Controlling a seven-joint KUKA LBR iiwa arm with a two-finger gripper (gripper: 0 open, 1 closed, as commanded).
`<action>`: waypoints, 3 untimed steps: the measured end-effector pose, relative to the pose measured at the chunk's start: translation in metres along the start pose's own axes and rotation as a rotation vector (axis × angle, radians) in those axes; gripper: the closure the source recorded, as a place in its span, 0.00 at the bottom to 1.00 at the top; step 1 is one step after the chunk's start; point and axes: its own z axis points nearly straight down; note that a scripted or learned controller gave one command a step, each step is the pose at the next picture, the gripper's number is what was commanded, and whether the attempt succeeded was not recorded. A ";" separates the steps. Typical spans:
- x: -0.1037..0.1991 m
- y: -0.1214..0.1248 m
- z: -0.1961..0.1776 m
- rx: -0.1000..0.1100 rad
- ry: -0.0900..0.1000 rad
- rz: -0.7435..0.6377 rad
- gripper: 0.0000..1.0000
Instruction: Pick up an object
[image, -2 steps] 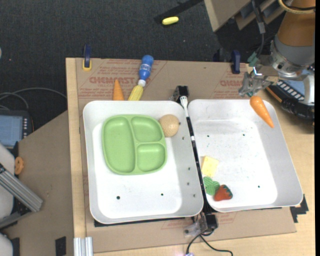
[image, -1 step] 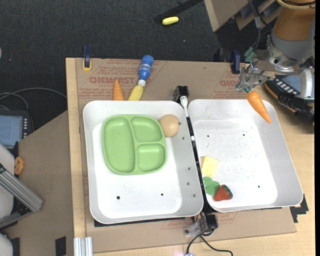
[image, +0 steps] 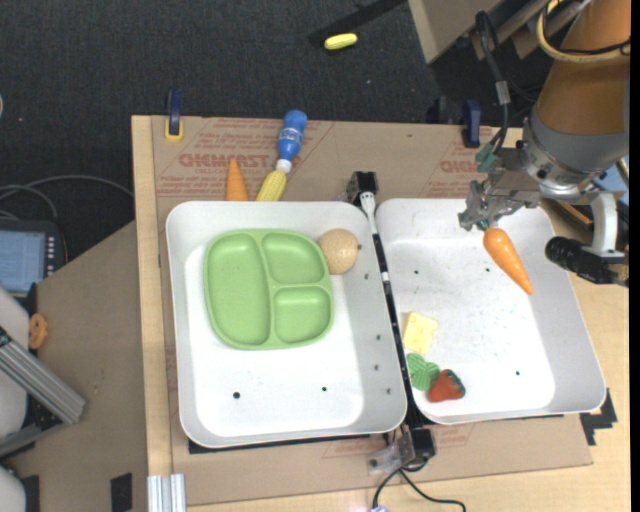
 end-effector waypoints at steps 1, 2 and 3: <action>-0.086 -0.022 -0.042 -0.012 -0.008 0.010 1.00; 0.023 -0.034 -0.009 0.001 0.004 -0.008 1.00; -0.038 0.000 0.045 0.001 -0.002 0.006 1.00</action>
